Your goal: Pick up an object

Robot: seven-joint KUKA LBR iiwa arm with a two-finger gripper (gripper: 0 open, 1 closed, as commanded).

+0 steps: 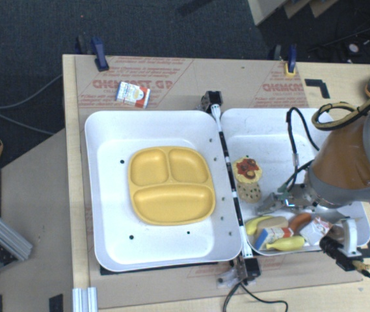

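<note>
Lower right, nearest the viewer: a cluster of toy foods in the front corner of the right bin (272, 132), comprising a banana (281, 244), a second yellow piece (257, 225) and a reddish item (300, 223), all touching or overlapping. Just above them, the gripper (282, 199) hangs low over the bin floor, its fingers apparently spread with nothing between them, though the view is blurred here. A spotted cylinder with a red top (248, 177) stands near the divider. The left bin (106, 174) holds a yellow divided plate (170, 185). A small carton (133, 94) lies on the bench (80, 174) behind it.
</note>
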